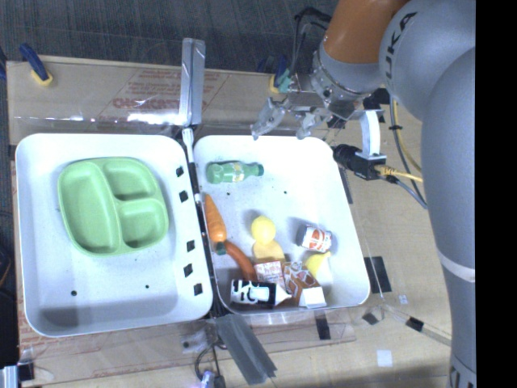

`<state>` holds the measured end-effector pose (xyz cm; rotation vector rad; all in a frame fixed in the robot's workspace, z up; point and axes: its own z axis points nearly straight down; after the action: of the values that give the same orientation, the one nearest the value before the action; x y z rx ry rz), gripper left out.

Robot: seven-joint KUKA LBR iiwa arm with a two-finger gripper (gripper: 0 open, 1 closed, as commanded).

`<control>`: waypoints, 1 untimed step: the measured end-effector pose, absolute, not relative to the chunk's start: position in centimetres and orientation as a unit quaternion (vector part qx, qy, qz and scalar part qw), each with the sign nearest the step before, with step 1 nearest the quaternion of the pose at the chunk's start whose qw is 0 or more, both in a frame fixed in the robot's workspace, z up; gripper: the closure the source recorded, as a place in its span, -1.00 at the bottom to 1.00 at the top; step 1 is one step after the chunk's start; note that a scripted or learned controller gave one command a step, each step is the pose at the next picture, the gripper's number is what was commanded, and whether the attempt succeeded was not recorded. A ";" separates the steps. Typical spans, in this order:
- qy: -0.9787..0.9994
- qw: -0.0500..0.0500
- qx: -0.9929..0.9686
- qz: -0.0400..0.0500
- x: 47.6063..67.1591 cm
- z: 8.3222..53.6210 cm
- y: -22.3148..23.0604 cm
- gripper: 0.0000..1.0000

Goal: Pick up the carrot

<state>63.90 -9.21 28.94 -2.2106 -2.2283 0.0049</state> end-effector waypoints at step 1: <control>-0.857 0.001 -0.516 0.001 60.0 19.1 -5.5 -1.00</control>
<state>59.97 -5.46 19.11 -1.6183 -2.6895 0.0030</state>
